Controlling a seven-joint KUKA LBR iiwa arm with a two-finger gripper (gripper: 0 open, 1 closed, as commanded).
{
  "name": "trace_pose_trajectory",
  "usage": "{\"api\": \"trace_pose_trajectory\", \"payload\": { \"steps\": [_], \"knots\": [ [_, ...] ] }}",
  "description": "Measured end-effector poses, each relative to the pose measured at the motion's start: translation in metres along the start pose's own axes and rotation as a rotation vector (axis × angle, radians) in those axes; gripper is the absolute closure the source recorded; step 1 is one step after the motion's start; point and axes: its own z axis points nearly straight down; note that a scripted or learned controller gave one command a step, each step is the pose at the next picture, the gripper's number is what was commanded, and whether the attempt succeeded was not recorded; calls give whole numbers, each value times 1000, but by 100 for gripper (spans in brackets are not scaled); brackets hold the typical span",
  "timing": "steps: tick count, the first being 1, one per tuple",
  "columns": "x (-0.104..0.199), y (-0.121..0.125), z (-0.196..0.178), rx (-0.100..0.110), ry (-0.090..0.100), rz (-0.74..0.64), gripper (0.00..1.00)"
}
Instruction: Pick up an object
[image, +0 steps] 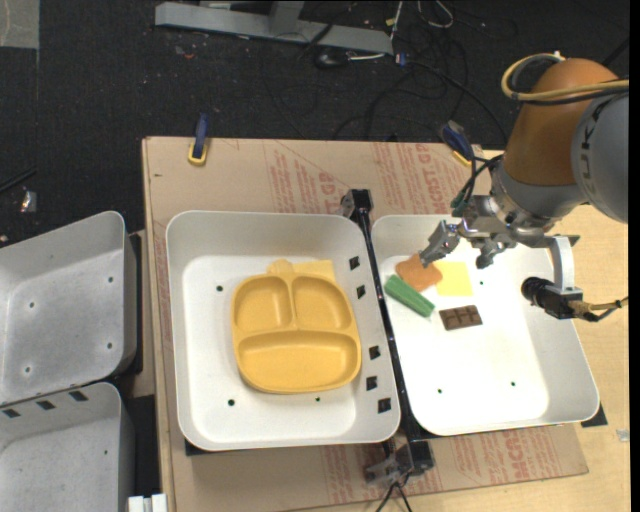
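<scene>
Several small things lie in the right bin (500, 380): an orange piece (416, 273), a flat yellow square (455, 281), a green block (409, 296) and a brown chocolate-like bar (461, 319). They cluster in the bin's far left part. My gripper (461, 250) hovers at the far side of that cluster, just above the yellow square and the orange piece. Its two fingers stand apart, open, and nothing is between them. One fingertip (437, 247) is close to the orange piece.
The left bin (200, 300) holds a yellow divided plate (296, 333) with a pale yellow sheet (318, 270) under its far edge. A black divider (378, 320) runs between the bins. The near half of the right bin is bare white floor.
</scene>
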Motion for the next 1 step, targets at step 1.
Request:
{"api": "trace_pose_trajectory", "payload": {
  "steps": [1],
  "knots": [
    [0,3,-8,-13,-1,-2,0]
  ]
}}
